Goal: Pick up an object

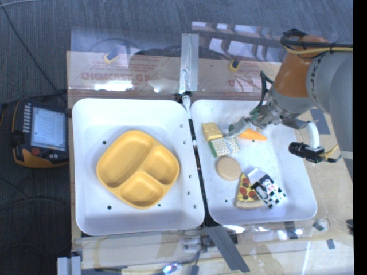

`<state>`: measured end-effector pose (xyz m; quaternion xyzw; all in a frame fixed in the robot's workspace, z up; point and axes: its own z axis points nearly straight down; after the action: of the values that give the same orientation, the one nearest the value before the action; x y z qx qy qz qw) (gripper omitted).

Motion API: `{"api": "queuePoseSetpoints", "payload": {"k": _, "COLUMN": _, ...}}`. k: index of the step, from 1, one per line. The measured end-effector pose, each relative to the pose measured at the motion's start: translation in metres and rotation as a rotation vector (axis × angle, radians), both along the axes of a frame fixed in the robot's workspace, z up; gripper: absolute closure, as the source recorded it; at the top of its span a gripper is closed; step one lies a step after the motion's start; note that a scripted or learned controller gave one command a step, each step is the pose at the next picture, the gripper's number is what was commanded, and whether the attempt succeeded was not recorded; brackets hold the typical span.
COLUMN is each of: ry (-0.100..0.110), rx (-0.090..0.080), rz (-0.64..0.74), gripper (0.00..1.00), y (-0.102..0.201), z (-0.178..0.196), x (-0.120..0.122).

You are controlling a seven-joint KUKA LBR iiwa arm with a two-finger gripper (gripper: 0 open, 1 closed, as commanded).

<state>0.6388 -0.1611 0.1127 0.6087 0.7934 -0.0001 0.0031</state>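
**Gripper low over upper middle of right bin, food pieces just to its left**

Nearest the camera, along the lower edge of the right bin (298,208): pizza slice (245,192), tip pointing up toward the bin's middle, touching a black-and-white patterned block (269,190) on its right.

Above those, a round tan disc (228,168). Above the disc, a pale checkered piece (225,147), and above that a yellow cheese-like block (211,131), the two touching or nearly so. All sit in the left half of the right bin.

Orange wedge (253,134) lies right of the cheese-like block, long axis roughly left to right, thin end pointing right. It is the piece closest to the tool.

Gripper (248,122) reaches in from the right, down over the upper middle of the right bin, angled toward the left. Its tip sits just above and slightly left of the orange wedge, between wedge and cheese-like block. Fingers blur into one grey mass; cannot tell how far apart they are, nor whether anything is between them. No object visibly held.

Left bin (86,211) holds a yellow divided tray (137,168), well apart from the tool.

Judgement: nearest candidates are the wedge, just below and right of the tip, and the cheese-like block, left of it. Pick not yet made.
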Motion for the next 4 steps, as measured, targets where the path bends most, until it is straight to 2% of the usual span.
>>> {"api": "queuePoseSetpoints", "payload": {"k": 1, "ry": 0.003, "rx": 0.001, "rz": 0.0, "gripper": 1.0, "y": 0.0, "z": 0.01, "x": 0.001}}
{"api": "queuePoseSetpoints", "payload": {"k": 2, "ry": 0.006, "rx": 0.003, "rz": 0.031, "gripper": 1.0, "y": -0.022, "z": 0.07, "x": 0.028}}
{"api": "queuePoseSetpoints", "payload": {"k": 3, "ry": 0.007, "rx": 0.003, "rz": 0.031, "gripper": 0.0, "y": -0.022, "z": 0.07, "x": 0.028}}
{"api": "queuePoseSetpoints", "payload": {"k": 4, "ry": -0.014, "rx": -0.002, "rz": 0.108, "gripper": 0.0, "y": 0.003, "z": -0.01, "x": -0.01}}
